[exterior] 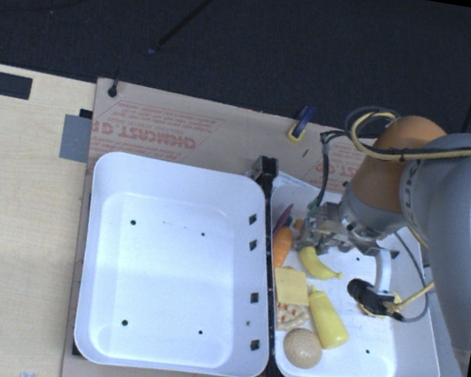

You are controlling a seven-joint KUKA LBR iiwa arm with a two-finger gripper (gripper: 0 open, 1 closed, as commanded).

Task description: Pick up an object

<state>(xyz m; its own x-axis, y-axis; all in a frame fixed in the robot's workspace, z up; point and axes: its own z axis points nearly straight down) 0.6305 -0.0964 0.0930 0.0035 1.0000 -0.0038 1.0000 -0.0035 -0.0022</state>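
Gripper (316, 233) state unclear, near right bin's (406, 371) left wall. Banana (316, 263) looks light, slick, curved: grab mid-body.

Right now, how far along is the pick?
Done: the gripper is down in the right bin, among the toys by the orange carrot and yellow banana. In hand: nothing I can confirm. Left: grasping an object and lifting it out.
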